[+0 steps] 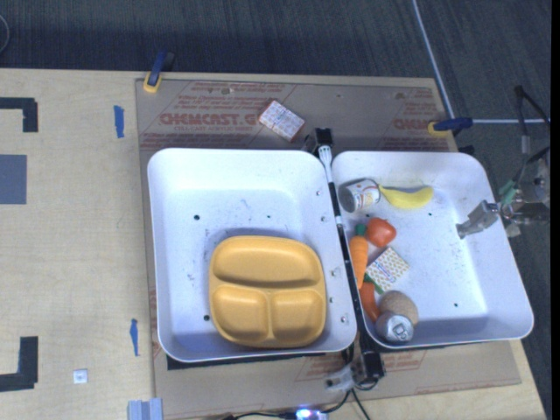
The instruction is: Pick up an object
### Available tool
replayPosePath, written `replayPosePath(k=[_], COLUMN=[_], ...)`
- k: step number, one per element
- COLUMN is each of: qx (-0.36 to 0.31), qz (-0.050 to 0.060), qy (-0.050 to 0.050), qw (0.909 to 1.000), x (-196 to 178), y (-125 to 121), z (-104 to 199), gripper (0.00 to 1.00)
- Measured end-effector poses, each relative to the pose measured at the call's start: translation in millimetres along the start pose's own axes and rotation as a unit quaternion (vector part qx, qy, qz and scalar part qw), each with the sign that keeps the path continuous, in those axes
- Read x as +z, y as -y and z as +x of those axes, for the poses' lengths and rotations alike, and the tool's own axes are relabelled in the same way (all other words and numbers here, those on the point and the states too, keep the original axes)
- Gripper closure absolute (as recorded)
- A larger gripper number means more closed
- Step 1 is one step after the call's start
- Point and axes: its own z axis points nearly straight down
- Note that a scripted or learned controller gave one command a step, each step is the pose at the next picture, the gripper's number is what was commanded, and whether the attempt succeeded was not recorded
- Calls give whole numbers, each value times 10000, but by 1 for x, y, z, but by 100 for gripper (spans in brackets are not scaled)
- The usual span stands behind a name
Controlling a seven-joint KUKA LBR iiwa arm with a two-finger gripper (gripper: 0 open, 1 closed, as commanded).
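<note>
Black wires [354,376] bunch up at the near edge of the surface [70,261], right where the two white bins meet. Just past them, in the near left corner of the right bin [490,309], a silver can [399,329] shows its round top. A brown round thing [396,305] touches it on the far side.

An orange carrot [359,254] lies along that bin's left wall. Its long side runs from near to far, and its green end points to the far side. A little checked packet [388,268] sits beside it, turned like a diamond. A red-orange round toy [381,231] sits just past the packet. By the far wall a yellow banana [408,197] lies sideways, its long side going left to right. Another small can [359,195] lies tipped over just to its left.

All these toys crowd the left half of the right bin. The left bin [175,191] holds one big yellow plate [268,290] with three dips in it, close to the near wall.

Reaching in from the right, the gripper [478,220] hangs over the right side of the right bin, well apart from the toys. It looks small and blurry, so I cannot tell if it is spread or pressed together.
</note>
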Motion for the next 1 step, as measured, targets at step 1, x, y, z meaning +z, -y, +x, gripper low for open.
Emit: replayPosePath(k=[1], qx=[-19], qz=[-107], qy=[37], qw=[9999], x=[104], y=[-76], z=[4], gripper=[0])
